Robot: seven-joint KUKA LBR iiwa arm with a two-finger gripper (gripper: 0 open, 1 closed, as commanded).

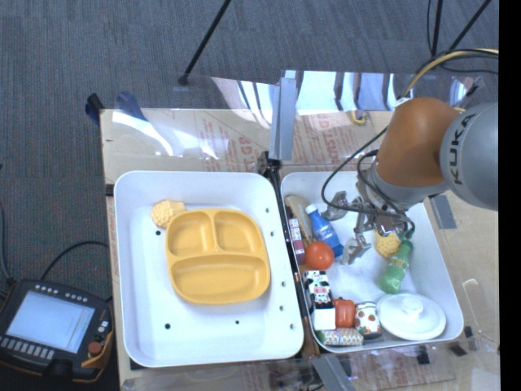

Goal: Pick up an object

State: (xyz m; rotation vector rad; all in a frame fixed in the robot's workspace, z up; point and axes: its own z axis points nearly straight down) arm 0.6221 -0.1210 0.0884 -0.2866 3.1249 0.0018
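My gripper (370, 236) hangs low over the right bin (435, 259), near its middle, under the orange wrist band. Its fingers stand open with nothing between them. A small yellow knobbly item (389, 243) lies just right of the fingertips, touching or nearly touching one finger. A green bottle (395, 272) sits below that item. Left of the gripper lie a blue bottle (326, 229) and a red tomato (318, 256).
The right bin also holds a white round lid (411, 316), a red-and-white cup (368, 319), a small red item (344, 311) and black-and-white pieces (317, 287) along its left wall. The left bin (138, 300) holds an orange sectioned plate (217, 255) and a yellow corn piece (167, 212).
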